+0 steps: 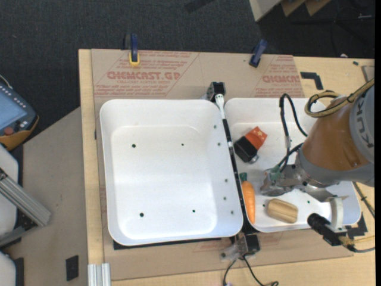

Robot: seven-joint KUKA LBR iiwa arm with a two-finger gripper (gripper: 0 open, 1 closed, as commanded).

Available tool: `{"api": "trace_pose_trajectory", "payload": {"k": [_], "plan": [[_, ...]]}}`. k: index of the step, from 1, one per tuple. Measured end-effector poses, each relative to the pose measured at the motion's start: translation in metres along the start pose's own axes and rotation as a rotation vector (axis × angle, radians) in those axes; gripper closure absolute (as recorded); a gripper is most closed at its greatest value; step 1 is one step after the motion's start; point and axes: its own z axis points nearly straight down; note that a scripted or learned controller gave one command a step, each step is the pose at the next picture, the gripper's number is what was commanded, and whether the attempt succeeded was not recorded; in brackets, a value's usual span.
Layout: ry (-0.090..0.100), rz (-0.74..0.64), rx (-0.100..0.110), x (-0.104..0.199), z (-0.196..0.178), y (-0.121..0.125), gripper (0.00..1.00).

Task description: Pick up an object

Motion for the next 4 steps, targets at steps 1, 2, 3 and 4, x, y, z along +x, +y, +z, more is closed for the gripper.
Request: {"api": "trace_pose_trajectory", "payload": {"k": [1,2,3,4], "plan": [[0.003,-0.003,0.004,-0.052,0.011,0.0,1.0],[0.002,-0.01,-0.006,0.013,-0.095,0.035,1.0],[0.003,-0.01,-0.005,0.077,-0.182,0.058,1.0],[0.005,-0.009,0.009,0.143,-0.168,0.049,1.0]]}}
